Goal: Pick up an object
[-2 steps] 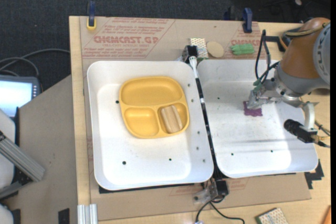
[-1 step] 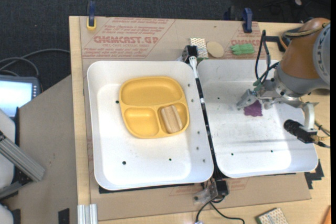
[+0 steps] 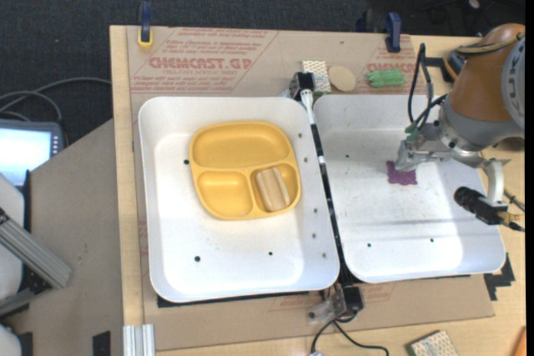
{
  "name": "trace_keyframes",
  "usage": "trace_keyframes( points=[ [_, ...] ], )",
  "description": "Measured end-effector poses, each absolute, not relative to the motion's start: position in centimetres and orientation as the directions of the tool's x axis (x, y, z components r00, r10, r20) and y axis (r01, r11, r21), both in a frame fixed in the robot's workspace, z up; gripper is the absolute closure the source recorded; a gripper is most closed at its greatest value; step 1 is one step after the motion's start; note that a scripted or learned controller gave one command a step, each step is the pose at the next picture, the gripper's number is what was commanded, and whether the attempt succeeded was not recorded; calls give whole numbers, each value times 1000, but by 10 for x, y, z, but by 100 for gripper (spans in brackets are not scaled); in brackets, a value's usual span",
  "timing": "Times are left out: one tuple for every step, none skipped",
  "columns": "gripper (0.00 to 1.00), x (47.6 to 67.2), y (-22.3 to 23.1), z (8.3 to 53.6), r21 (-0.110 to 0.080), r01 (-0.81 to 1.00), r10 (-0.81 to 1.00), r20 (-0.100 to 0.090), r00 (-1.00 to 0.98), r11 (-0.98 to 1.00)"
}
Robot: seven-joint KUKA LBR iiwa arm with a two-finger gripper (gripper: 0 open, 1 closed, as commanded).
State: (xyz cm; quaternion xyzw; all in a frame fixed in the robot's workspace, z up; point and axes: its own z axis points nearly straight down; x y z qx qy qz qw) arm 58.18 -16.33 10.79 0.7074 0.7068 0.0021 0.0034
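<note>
The hand point(image 3: 406, 158) is lowered into the right bin point(image 3: 367, 204), directly above the upper edge of a small purple object point(image 3: 402, 173) lying on the bin floor; whether the hand is open or closed cannot be determined, and the object cannot be confirmed as gripped. The left bin point(image 3: 167, 213) contains a yellow divided tray point(image 3: 242, 169) with a tan bread-like piece point(image 3: 270, 188) in its lower right compartment. On the surface point(image 3: 217, 62) behind the bins lie a round tan item point(image 3: 342, 78) and a green item point(image 3: 385, 78), near each other.
</note>
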Motion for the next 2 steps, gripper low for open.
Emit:
trace_keyframes(
  points=[
    [0, 582, -163, 107, 7, 1000, 1000, -2, 1, -1],
    [0, 619, -159, 83, 3, 1000, 1000, -1, -2, 2]
  ],
)
